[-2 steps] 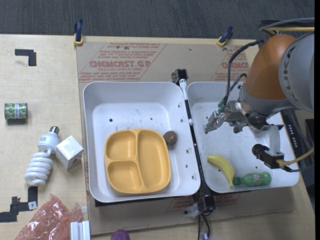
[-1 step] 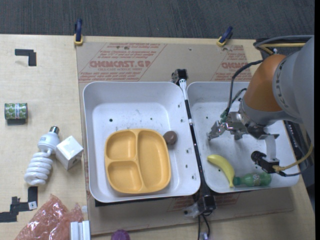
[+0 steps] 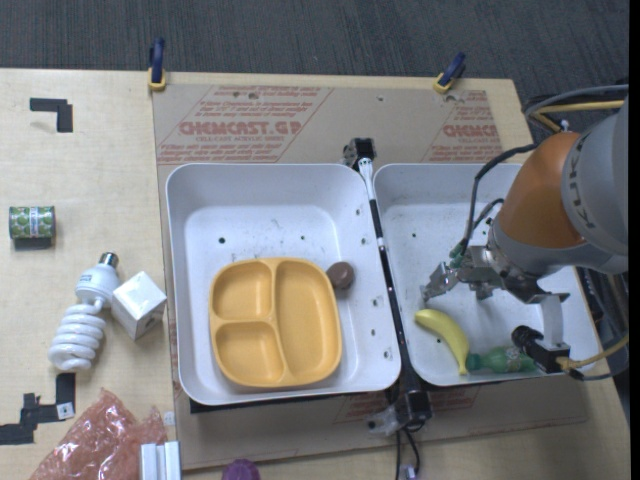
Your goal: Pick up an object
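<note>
Green object (image 3: 502, 362): lies along the near wall of the right bin (image 3: 420, 198), its long axis running left to right, its left end just beside the lower tip of the banana; its right end meets a dark piece I cannot identify.
Banana (image 3: 447, 334): lies in the near-left part of the right bin, long axis slanting from upper left to lower right, curving down toward the green object.
Gripper (image 3: 436, 284): hangs over the middle of the right bin, just beyond the banana's upper end and slightly left of it; whether it touches the bin floor is unclear.
Jaws: too small and cluttered to judge how far apart they stand; nothing visible between them.
Key relation: the banana lies nearer the camera than the gripper, close by; as a judgement, a short shift toward the near wall would bring the jaws over it, closing across its slanted axis.
Left bin (image 3: 200, 193): holds a yellow divided plate (image 3: 275, 321) with a small brown round object (image 3: 340, 275) at its far-right edge, well apart from the gripper.
</note>
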`<state>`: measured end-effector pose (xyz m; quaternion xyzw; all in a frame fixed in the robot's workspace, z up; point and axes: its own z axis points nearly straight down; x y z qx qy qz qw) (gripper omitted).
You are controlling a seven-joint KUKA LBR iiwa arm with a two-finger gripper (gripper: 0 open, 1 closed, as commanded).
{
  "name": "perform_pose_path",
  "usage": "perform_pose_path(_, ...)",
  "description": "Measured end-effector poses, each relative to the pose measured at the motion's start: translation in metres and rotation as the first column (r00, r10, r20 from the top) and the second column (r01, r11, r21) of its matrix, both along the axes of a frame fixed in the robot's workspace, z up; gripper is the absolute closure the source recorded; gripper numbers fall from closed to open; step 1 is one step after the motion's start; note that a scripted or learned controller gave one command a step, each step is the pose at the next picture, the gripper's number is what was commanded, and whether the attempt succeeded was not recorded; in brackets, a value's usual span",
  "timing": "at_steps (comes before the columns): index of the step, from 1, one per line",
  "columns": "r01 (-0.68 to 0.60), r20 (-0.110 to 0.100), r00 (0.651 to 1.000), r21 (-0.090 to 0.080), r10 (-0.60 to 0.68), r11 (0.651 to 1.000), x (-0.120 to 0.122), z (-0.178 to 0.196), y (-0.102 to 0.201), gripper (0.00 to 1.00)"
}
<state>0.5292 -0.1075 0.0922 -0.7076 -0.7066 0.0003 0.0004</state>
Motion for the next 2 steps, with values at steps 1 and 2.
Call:
perform_pose_path(1,0.000,0.001,1.000,0.000,0.000,1.000,-0.0516,0.0002,-0.0040,0.00)
perform_pose_path(2,0.002,0.004,1.000,-0.001,-0.002,1.000,-0.0502,0.0101,-0.0047,1.00)
